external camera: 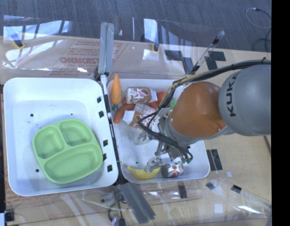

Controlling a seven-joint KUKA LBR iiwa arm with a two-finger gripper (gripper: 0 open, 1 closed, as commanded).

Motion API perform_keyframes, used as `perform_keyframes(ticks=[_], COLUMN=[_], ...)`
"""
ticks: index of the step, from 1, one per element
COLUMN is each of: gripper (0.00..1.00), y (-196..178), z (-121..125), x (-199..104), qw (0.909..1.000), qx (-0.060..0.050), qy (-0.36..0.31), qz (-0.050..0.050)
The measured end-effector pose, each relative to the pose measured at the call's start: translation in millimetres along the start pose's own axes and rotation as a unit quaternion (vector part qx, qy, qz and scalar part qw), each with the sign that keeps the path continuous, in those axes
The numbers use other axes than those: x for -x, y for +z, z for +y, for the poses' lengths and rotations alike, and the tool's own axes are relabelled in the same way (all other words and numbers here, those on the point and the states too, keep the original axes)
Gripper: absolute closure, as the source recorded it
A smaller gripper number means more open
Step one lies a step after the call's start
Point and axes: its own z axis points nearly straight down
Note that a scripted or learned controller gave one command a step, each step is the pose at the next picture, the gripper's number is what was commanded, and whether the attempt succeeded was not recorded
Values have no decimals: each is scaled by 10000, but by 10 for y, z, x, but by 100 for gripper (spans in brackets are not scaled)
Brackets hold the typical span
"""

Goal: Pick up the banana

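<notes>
Yellow banana (143,173), curved, against bin's (192,175) near wall.

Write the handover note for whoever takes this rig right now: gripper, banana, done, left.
Gripper: low in the right bin, just above the banana's right end; finger state not readable.
Banana: lying on the floor of the right bin at its near edge, beside a small can.
Done: arm has reached over the banana.
Left: grasp it and lift; nothing shows it held yet.
Left bin holds the green divided plate.
</notes>
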Motion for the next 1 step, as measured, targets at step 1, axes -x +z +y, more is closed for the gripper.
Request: perform_keyframes(ticks=[1], gripper=[100], y=[-102], z=[5], x=[18], qw=[10000], qx=[-3], qy=[-18], qz=[-11])
